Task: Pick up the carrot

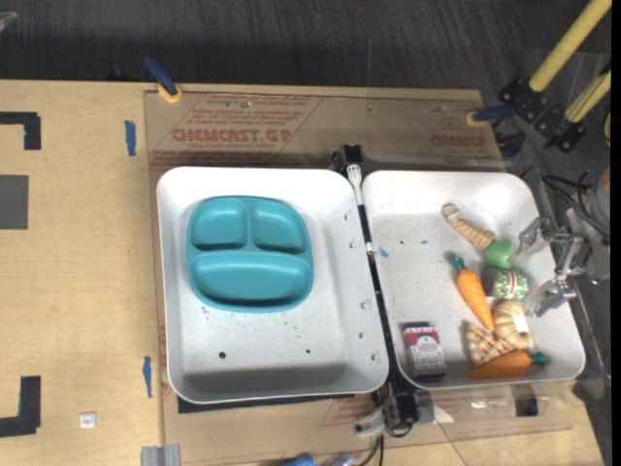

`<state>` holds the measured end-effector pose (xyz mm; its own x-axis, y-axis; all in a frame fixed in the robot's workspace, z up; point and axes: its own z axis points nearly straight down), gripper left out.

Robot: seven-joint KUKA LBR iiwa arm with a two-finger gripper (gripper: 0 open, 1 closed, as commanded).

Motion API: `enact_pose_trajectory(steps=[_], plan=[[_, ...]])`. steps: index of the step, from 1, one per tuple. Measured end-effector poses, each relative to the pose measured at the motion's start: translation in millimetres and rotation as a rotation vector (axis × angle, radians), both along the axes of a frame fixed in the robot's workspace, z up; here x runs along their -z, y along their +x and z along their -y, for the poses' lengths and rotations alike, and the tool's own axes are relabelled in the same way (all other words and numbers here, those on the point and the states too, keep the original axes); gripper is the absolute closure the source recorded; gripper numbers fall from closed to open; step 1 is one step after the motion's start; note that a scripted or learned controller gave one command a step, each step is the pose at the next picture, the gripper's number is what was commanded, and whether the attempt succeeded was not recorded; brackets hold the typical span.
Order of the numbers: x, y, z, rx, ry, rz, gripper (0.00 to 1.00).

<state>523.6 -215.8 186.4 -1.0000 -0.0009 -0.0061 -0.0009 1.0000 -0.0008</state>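
Tool at right bin rim — fingers apart, nothing between — carrot near, untouched.

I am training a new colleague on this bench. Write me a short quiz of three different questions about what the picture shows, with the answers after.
1. True or false: the teal divided plate lies in the left bin.
2. Which bin holds the carrot? A) the left bin B) the right bin C) neither
3. Fill in: the small red box lies near the right bin's ____ edge, by the divider between the bins.

Key
1. True.
2. B. It lies among the toy foods on that bin's right side, close to the gripper at the bin's right rim.
3. Front (the lower edge in the view).
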Motion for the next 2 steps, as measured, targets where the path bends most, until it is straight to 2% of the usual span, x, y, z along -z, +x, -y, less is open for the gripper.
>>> enact_pose_trajectory(steps=[1,2], plan=[[67,-22,-33,-0.062,-0.010,0.028,0.00],[96,29,-123,0.263,0.005,0.012,0.00]])
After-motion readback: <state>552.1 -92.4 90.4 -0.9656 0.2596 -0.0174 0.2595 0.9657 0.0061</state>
